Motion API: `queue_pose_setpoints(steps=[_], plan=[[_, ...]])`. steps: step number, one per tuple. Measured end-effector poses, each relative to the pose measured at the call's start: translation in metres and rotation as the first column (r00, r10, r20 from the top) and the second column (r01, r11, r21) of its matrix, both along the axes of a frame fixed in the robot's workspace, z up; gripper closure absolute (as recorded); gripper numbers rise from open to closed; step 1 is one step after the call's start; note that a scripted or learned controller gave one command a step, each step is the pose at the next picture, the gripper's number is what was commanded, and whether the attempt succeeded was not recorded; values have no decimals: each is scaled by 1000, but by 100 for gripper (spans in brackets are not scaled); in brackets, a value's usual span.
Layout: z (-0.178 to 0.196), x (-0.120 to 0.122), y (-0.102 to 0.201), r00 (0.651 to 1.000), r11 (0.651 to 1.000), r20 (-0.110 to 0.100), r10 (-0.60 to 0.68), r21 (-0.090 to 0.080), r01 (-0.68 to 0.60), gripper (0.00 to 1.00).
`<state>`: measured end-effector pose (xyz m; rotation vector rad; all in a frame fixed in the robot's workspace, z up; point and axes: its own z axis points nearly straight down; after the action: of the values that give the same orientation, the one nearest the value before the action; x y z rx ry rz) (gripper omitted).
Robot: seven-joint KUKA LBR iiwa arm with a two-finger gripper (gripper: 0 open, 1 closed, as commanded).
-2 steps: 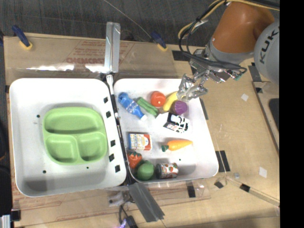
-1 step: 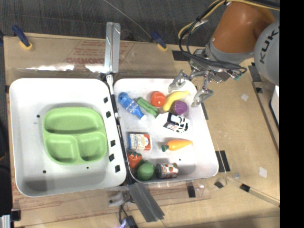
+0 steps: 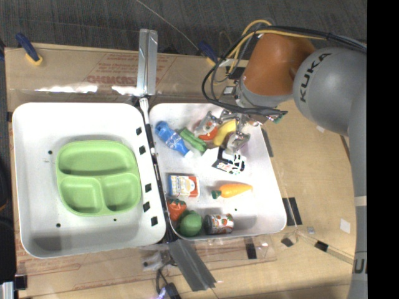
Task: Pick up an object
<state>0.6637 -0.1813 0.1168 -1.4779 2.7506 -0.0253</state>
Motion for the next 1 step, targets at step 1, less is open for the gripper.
queue_pose_setpoints(steps=[1], plan=[[-6,-34,-26,964,964,9,265,-8,-265,0]])
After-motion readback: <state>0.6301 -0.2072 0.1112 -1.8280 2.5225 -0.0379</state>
